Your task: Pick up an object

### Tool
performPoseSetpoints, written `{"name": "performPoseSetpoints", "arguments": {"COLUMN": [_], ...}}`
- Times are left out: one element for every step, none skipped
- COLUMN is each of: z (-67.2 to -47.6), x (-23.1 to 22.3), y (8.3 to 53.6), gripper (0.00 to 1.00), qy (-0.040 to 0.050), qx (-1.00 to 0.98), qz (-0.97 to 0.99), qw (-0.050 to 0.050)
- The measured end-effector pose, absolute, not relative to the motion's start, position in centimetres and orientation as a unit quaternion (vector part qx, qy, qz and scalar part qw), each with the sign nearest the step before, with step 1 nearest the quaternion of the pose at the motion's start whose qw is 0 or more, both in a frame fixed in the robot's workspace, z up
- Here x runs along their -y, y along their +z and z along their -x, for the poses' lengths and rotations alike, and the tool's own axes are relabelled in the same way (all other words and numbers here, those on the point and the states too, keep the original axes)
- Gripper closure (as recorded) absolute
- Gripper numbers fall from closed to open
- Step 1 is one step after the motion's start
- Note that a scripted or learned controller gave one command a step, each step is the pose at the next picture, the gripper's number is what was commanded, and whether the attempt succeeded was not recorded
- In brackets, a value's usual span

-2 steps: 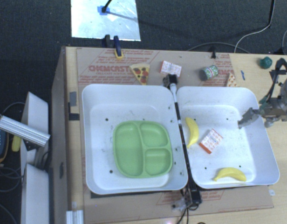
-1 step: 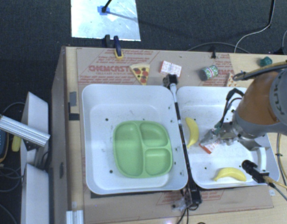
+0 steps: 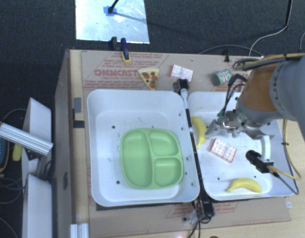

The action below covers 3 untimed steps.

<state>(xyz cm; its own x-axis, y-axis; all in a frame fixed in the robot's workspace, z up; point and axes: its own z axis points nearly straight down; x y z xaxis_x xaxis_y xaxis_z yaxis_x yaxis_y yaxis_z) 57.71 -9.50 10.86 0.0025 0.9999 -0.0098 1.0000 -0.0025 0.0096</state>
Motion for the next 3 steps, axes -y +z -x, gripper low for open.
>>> {"name": "performPoseSetpoints", "arguments": {"z": [-53.6,-53.7,-49.7], "x": [11.8,11.7,14.8], "y": [8.4,9.5,18.7], "gripper": [0.00,1.00,1.00], "qy": [-0.0002,0.0009,0.0008], "qx": [-0.707,-0.708,-0.707], "qz": [-0.707,-0.706,-0.707], "qw": [0.000,0.001,0.002]}}
